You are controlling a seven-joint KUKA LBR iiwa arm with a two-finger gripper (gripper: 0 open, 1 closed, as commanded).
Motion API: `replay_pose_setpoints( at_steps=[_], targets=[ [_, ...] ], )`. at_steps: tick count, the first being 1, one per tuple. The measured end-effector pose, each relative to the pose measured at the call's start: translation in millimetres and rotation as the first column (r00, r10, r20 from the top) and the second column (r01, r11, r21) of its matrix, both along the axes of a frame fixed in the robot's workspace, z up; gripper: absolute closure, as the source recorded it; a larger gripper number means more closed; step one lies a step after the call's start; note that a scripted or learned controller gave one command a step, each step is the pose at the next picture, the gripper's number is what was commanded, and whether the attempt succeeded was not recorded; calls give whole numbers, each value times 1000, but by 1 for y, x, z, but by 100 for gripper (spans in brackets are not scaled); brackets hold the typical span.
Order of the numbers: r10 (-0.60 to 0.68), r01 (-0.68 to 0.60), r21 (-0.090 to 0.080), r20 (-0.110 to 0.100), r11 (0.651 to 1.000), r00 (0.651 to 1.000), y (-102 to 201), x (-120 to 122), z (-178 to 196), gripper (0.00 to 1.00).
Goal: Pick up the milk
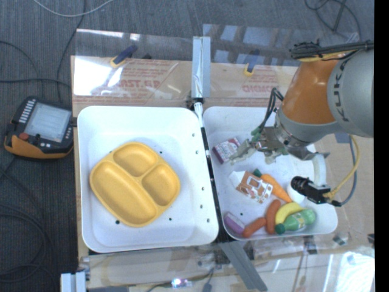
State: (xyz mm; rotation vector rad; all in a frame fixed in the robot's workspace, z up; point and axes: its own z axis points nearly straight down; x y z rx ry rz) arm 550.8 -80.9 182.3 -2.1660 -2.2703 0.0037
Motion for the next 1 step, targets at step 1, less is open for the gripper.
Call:
replay_pose_setpoints(
  at_steps=[1],
  targets=[
    [228, -228, -1, 5, 974, 974, -27, 8, 105, 0]
  ],
)
